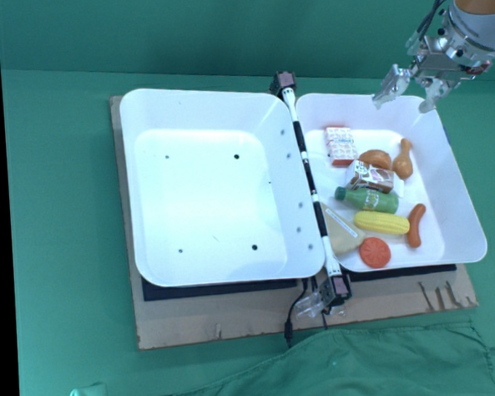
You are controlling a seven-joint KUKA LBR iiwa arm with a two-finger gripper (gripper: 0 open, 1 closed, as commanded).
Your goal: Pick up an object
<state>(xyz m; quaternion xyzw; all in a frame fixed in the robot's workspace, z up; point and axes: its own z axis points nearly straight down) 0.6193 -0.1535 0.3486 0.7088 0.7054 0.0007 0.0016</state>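
grey arm (478, 7) with orange band, reaching in from upper right. gripper (408, 91) hanging above the far rim of the right bin (462, 213), fingers (389, 85) spread apart, nothing between them. well clear of every toy below.

white bins side by side on brown cardboard (238, 323), over green cloth (64, 204). left bin (205, 183) bare white with a few dark dots on its floor. black-and-white striped rod (307, 168) running along the seam between the bins, clamps at both ends.

toy food clustered in the right bin, toward its left and near parts:
- red-and-white packet (341, 145), farthest back, near the rod.
- orange round piece (375, 158), just right of the packet.
- drumstick (403, 160), tan, beside the orange piece, toward the right wall, nearest to the gripper yet still apart from it.
- brown-and-white carton (370, 177), touching the orange piece from the near side.
- green bottle (366, 199), lying on its side, just below the carton.
- corn (381, 222), yellow, lying flat, close under the bottle.
- sausage (415, 225), orange-red, right of the corn, tilted.
- cheese wedge (341, 231), pale, against the left wall by the rod.
- tomato slice (375, 252), red, round, at the near edge, just beside the wedge.

nothing lifted; all pieces resting on the bin floor.
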